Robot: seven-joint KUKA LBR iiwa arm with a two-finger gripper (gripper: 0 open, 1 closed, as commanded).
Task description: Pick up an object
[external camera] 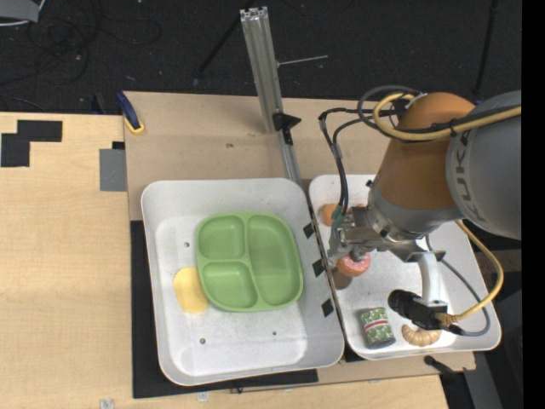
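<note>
- While the grey arm (494,169) with its orange band (417,169) hangs over the right bin (383,292), the fingers (351,247) sit low at that bin's view-left side, close to the wall next to the left bin (170,203).
- Fingers state: cannot tell whether open or closed. The wrist body and black cables cover them from this angle.
- Pink round object (354,265): right under the fingers in the view, touching them or just beside. Cannot tell if it is gripped.
- Orange object (328,214): just up-view and view-left of the fingers, at the bin wall, partly behind a cable.
- Green patterned block (375,327): down-view of the fingers and slightly view-right, flat on the bin floor, apart from them.
- Tan curved object (421,336): view-right of the block, near the bin's lower rim, well apart from the fingers.
- Green plate (249,260): three compartments, lies flat in the left bin, view-left of the fingers.
- Yellow object (190,290): against the plate's far edge, farthest from the fingers.
- Both bins sit on a pale wooden worktop (60,271).
- Aluminium post (264,66): stands behind the bins, up-view and view-left of the fingers.
</note>
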